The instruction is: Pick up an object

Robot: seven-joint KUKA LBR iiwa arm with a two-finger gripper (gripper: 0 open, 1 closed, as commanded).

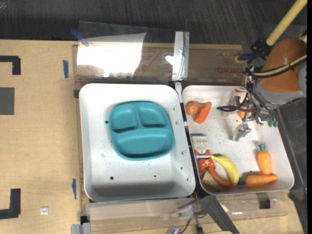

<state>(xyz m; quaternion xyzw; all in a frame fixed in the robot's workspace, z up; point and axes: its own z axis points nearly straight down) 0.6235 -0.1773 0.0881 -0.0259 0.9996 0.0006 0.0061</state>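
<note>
Nearest the bottom of the frame, in the lower part of the right bin point(285, 152), lay a cluster of toy foods: a yellow banana point(228, 166) curved over a red, brownish piece point(214, 175), with a long orange carrot point(261, 180) lying flat just beside it at the lower right and a smaller carrot point(263, 161) with a green top standing just above that one. A small printed packet point(200, 146) rested against the bin's left wall, just above the banana. Higher up on the same side sat an orange, pear-like piece point(198, 109) near the bin's upper left corner. The gripper point(242, 130) hung over the middle of the right bin, toward its upper right, pointing down at bare white floor; its metal fingers point(239, 133) looked close together, though whether they were pressed shut or slightly parted could not be told, and nothing showed between them. The carrots lay well below and to the right of the fingertips, the banana below and to the left, the pear-like piece off to the left; none touched the gripper. Above the gripper rose the arm's wrist with its orange band point(285, 65) in the upper right of the frame. In the left bin point(92, 130) a teal divided plate point(141, 129) sat near the middle.
</note>
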